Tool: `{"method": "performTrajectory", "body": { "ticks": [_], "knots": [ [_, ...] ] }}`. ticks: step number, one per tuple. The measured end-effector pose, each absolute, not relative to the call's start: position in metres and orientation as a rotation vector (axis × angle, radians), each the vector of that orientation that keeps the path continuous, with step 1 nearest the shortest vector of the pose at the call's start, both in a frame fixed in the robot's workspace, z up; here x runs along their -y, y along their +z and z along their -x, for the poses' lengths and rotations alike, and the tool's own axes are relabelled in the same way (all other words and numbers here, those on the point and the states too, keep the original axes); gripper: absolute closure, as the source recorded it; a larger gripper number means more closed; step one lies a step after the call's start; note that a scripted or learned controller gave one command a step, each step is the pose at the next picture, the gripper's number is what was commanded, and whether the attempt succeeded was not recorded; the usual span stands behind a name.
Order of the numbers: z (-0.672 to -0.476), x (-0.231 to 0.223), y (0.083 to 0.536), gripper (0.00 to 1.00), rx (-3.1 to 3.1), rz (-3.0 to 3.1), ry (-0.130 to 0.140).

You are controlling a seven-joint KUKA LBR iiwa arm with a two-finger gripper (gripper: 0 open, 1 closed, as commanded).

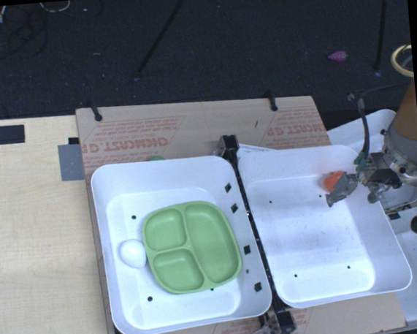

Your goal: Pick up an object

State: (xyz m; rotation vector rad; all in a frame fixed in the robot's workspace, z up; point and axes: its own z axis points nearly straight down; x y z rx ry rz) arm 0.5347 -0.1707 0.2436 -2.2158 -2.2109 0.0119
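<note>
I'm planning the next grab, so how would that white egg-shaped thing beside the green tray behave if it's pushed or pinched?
The white egg-shaped object looks rounded and smooth, so it would probably roll or squirt away from a push. It sits against the green divided tray, which may block rolling that way. Its glossy curve likely gives fingers little grip.

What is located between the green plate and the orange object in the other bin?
In the camera view, the green plate and orange object are separated by the bins' adjoining walls and bare white floor of the right bin.

Even, slightly soft overhead light
</note>
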Motion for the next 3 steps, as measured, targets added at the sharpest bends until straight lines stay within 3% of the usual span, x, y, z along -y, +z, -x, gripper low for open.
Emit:
{"method": "performTrajectory", "body": {
  "ticks": [1,3],
  "knots": [
    [-0.537,0.171,0.25,0.0,2.219,2.22,0.002],
    [-0.53,0.165,0.141,0.0,2.215,2.216,0.007]
  ]
}}
